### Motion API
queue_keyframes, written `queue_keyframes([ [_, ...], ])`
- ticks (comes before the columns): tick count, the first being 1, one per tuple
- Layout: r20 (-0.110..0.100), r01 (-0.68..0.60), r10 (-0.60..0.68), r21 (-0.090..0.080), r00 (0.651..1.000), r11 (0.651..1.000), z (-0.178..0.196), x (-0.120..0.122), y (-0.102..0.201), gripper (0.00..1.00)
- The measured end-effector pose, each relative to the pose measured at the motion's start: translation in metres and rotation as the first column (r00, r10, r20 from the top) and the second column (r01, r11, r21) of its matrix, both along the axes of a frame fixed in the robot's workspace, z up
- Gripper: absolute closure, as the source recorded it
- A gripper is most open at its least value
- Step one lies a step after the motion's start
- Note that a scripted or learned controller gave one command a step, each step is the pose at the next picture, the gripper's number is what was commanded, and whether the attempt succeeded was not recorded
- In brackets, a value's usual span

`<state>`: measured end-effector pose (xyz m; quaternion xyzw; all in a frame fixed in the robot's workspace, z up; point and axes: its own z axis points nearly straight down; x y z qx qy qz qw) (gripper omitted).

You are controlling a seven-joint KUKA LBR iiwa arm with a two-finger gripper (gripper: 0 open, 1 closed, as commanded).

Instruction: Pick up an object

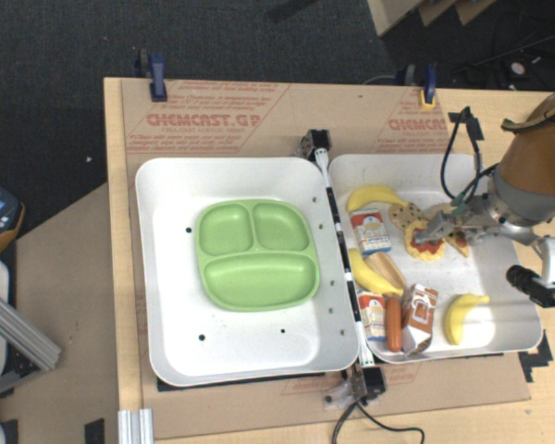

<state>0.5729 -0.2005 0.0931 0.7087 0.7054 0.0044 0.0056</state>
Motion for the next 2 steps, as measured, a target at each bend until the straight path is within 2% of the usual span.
queue_keyframes([
  [1,-0.003,-0.006,0.006,-0.007,1.0,1.0,-0.003,0.015,0.031,0.0],
  [2,-0.025,-0.01,0.01,0.005,1.0,1.0,-0.005,0.093,-0.007,0.0],
])
